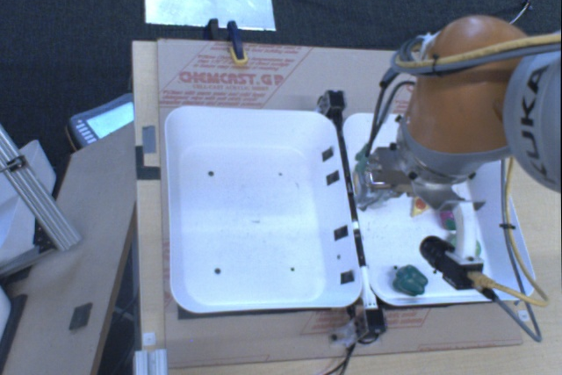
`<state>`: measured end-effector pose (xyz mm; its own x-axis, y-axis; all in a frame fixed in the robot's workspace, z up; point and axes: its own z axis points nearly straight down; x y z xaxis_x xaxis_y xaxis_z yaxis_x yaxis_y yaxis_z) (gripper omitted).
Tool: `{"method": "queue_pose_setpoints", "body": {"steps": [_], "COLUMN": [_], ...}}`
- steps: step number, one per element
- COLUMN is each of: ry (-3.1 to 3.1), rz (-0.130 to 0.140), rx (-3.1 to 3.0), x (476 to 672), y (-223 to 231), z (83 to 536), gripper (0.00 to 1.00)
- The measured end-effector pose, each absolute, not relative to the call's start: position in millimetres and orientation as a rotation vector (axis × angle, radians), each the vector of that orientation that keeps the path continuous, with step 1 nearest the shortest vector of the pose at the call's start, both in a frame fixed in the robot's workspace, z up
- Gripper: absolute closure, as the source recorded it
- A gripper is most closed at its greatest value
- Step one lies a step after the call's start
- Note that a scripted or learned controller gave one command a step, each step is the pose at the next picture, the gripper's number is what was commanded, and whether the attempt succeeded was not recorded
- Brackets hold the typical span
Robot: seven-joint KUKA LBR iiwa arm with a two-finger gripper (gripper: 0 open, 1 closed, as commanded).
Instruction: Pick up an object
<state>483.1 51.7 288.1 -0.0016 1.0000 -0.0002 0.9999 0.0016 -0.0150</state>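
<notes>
My gripper [376, 180] hangs low over the right bin [386, 290], near its left wall, under the orange band of the arm. A dark green lump [409, 279] lies near that bin's front edge. A small piece with yellow, red and pink-green colours [422, 207] peeks out just right of the gripper, partly covered by the wrist. Nothing can be seen between the gripper's metal parts.
The left bin [189, 268] stands beside the right one, split from it by a divider with black clips [344, 198]. Both rest on a cardboard sheet [233, 75]. A clamp [235, 38] sits at the back edge.
</notes>
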Motion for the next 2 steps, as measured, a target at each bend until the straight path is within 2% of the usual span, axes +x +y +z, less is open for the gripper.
{"method": "queue_pose_setpoints", "body": {"steps": [1,2], "ry": [-2.236,-2.238], "rz": [-0.018,-0.029], "rx": [-2.214,-2.217], "x": [487.4,493.7], "y": [103.3,143.4], "z": [396.5,539.9], "gripper": [1.0,1.0]}}
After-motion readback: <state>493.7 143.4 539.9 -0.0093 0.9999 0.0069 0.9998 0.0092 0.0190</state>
